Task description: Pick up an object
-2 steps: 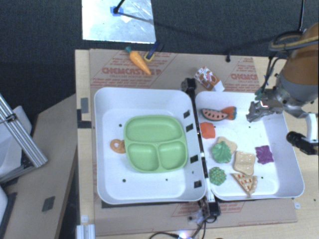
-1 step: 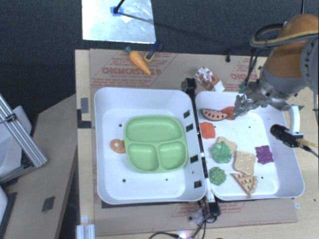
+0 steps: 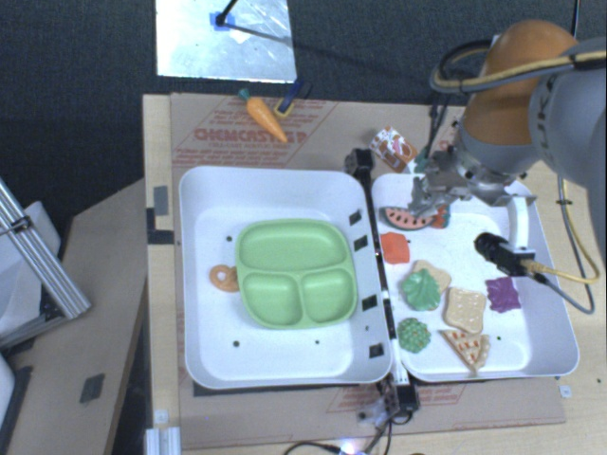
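Desk point(image 3: 114, 254) with two shallow white bins side by side. Left bin point(image 3: 204, 349), centre of the frame: a green divided tray point(image 3: 294, 273) with three compartments, and a small orange ring point(image 3: 224, 278) just beside the tray's left edge. Right bin point(image 3: 555, 344), right of the frame: a watermelon slice point(image 3: 410, 220) at the upper left, an orange-red block point(image 3: 395, 247) below it, a green leafy piece point(image 3: 422, 290), a small green round piece point(image 3: 413, 334), a square cracker point(image 3: 465, 308), a waffle-patterned wedge point(image 3: 468, 347), and a purple piece point(image 3: 503, 294) toward the right. Gripper point(image 3: 429, 197) sits low over the watermelon slice at the right bin's upper left; whether it is spread or pressed together cannot be told. Beyond the bins, at the top of the frame: a carrot point(image 3: 266, 118) on the cardboard, a small red-and-white item point(image 3: 392, 148), and a silver sheet point(image 3: 225, 27).
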Available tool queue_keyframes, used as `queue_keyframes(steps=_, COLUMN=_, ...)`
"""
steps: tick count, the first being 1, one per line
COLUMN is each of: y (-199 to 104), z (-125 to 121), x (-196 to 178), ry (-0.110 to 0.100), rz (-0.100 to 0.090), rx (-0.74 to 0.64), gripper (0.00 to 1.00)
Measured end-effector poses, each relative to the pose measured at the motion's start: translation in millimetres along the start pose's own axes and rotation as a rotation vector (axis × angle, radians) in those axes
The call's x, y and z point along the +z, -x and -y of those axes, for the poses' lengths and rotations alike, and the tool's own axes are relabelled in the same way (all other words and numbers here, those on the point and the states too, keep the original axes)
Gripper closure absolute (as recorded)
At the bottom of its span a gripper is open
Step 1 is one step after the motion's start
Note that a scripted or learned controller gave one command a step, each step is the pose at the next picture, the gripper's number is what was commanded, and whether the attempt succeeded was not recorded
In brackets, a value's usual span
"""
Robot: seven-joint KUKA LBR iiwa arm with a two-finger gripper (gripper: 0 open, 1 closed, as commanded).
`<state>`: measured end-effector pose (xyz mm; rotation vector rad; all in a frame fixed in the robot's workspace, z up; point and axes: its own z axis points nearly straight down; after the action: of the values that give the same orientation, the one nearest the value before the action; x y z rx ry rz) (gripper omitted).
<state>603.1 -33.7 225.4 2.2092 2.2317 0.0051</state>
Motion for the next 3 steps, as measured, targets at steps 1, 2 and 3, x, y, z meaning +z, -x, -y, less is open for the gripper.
queue_keyframes(steps=1, y=-34, z=-18, x=-9, ry=0.001, rz=0.0, rx=0.001, gripper=1.0)
queue_keyframes(steps=2, y=-33, z=-23, x=-9, ry=0.0, rz=0.001, rx=0.004, gripper=1.0)
queue_keyframes(steps=3, y=-29, z=-21, x=12, ry=-0.003, rz=0.002, rx=0.009, gripper=1.0)
